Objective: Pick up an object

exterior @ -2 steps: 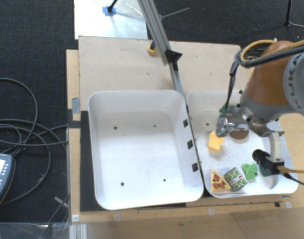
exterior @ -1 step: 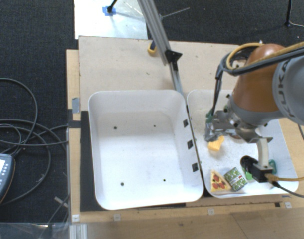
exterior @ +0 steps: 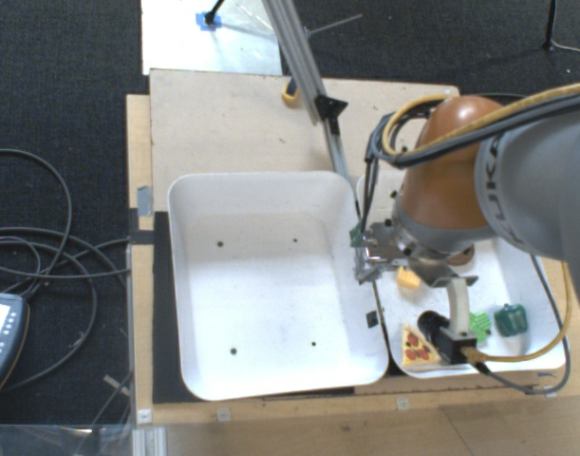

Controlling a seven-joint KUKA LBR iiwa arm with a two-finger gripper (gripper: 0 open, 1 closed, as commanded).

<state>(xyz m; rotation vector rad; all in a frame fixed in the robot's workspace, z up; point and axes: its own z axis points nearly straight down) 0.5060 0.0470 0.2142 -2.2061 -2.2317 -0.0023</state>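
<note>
Nothing seems picked up yet: the pincer (exterior: pixel 380 259), state unclear, hangs low, with a yellow piece (exterior: pixel 408 277) just beside it.

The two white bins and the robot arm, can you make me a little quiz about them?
1. True or false: the arm hangs over the left bin.
2. Which toy lies at the near edge of the right bin? A) pizza slice B) banana C) spoon
3. What colour is the small block beside the bright green piece?

Key
1. False. The arm is over the right bin, with its orange band above the toys.
2. A. The pizza slice lies at the near edge.
3. Dark green; the block sits to the right of the bright green piece.
</note>
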